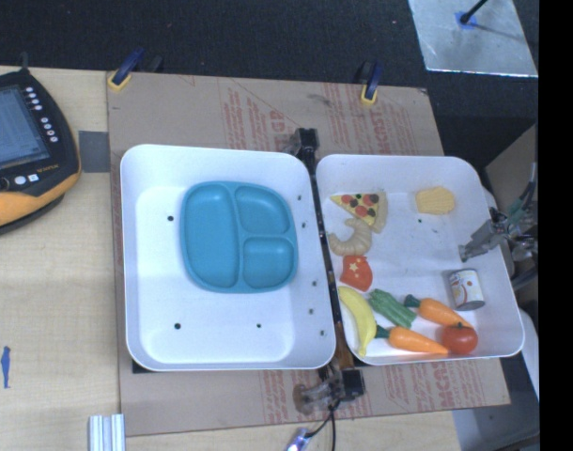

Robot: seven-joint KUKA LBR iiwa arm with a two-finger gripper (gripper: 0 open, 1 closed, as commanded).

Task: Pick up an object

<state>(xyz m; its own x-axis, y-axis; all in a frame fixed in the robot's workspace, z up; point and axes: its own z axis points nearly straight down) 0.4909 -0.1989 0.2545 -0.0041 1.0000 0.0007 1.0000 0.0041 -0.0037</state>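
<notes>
Camera view: we see the gripper [481, 244] at the frame's right, empty; we cannot tell its state. The small can [466, 289] below looks light, hard; grab its sides.

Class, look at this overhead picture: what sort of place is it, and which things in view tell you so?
Probably a robot lab test bench, not a kitchen. Two white bins sit on clamped cardboard, toy food such as a banana fills one, and a control pendant lies beside them.

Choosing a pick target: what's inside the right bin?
Right bin holds pizza slice, yellow chip, croissant, strawberry, banana, can, two carrots, tomato, green vegetable. Anything beneath them is hidden.
</notes>
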